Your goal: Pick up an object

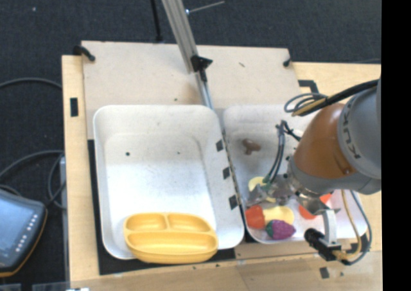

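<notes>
Yellow divided tray (pixel 171 238) lower centre, in left bin (pixel 109 174). Gripper (pixel 280 194) lower right, above toy pile (pixel 273 219); finger state unreadable. Nothing lifted yet.

The light is even and soft from above, with weak shadows. The picture is a little blurred and grainy, without strong glare.
</notes>
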